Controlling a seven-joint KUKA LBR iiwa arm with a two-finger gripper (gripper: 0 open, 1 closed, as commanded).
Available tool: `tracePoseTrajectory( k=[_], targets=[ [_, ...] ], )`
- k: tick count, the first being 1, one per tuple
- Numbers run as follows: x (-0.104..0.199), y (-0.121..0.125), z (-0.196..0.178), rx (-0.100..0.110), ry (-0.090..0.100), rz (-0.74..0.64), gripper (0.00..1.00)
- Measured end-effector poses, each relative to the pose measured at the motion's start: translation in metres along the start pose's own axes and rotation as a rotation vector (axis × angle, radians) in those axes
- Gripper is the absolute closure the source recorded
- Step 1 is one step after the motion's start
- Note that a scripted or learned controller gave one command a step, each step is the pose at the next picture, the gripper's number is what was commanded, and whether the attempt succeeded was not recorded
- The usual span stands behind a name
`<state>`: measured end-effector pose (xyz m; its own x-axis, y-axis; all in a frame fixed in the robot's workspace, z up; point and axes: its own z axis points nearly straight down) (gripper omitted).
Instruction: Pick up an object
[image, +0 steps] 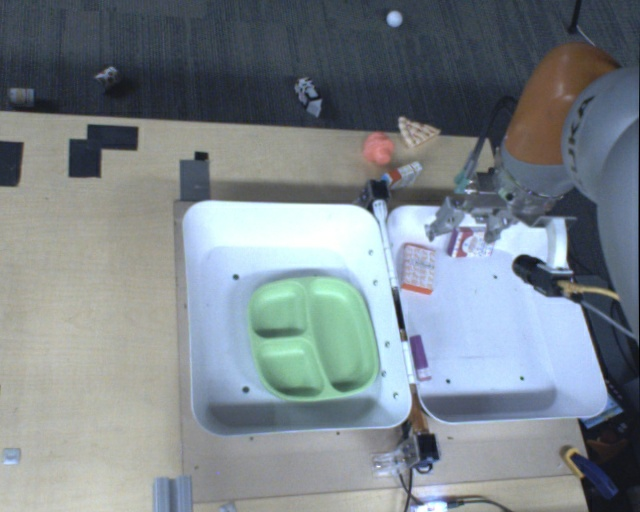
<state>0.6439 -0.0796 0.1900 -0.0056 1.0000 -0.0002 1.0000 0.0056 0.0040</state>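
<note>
Over the right bin (560, 395) of 2 on the bench, we see the pincer (472, 226) spread wide above a small red-and-white packet (461, 243), so we judge lowering squarely around it before squeezing would serve best.

The divided plate (312, 337) is pale green, both bins (290, 225) are white, the counter (90, 330) is light wood, and the small packet (418, 268) is orange-red with a pattern.

Bright, even light; perhaps slightly soft.
</note>
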Motion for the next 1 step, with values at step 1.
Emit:
tracePoseTrajectory(
  k=[1],
  targets=[
    [-0.0231,-0.0464,0.092,-0.005,-0.001,0.002,0.0]
  ],
)
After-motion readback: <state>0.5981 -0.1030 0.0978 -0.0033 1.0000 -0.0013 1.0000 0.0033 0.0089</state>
